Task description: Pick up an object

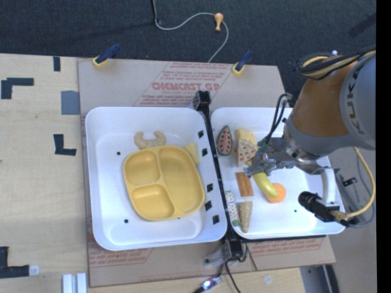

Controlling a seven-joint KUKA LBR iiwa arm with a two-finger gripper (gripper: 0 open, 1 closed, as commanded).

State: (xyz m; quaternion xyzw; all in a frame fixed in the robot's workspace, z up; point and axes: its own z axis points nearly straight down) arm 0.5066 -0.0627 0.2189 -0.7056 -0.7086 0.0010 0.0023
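We are looking down on two white bins set side by side on a cardboard sheet (183, 87). The arm (333, 105) is reaching in from the right, its orange band sitting over the far right part of the right bin (305, 224), and the wrist is bending down and leftward toward the middle of that bin.

The gripper (264, 163) is hanging low over the bin's contents, just above the upper end of the banana (267, 187). We cannot tell whether it is released or clenched, since the wrist body is covering much of it, and we are seeing nothing clearly caught in it.

The banana is lying on the bin floor at a slant, its lower end touching an orange ball (278, 193). Just left of it a brown wafer (244, 184) is lying flat. Above that, a cheese wedge (247, 145) is sitting near the divider, with a watermelon slice (225, 140) beside it on the left. An ice-cream cone (245, 214) and a small patterned stick (231, 205) are lying near the bin's lower left corner.

In the left bin (104, 182) a yellow tray (164, 182) with three compartments is taking up the middle, and a tan pretzel-like piece (149, 140) is resting just above it.
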